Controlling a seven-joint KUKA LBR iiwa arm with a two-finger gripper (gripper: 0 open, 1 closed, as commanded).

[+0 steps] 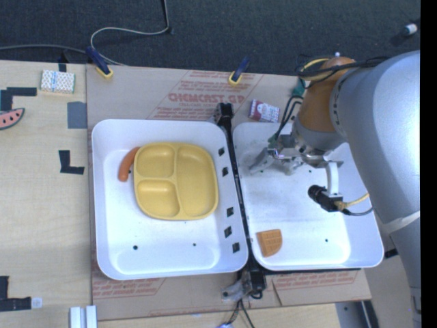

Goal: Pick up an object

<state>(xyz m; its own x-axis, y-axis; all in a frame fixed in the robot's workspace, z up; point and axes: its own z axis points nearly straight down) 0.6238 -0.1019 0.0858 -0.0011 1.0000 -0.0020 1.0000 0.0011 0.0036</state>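
Observation:
My gripper [276,164] hangs low over the upper left part of the right bin [355,251], open, with nothing between its fingers. An orange, toast-like piece [269,242] lies at the right bin's front left corner, well below the gripper in the view. In the left bin [113,251] a yellow divided plate [176,180] lies flat. An orange sausage-shaped piece [126,164] rests against the plate's left edge.
The black divider [232,183] between the two bins runs just left of the gripper. A small red and white packet [263,111] lies on the cardboard behind the right bin. The arm's grey body [389,135] and a black and yellow cable fitting [328,198] overhang the right bin's right side.

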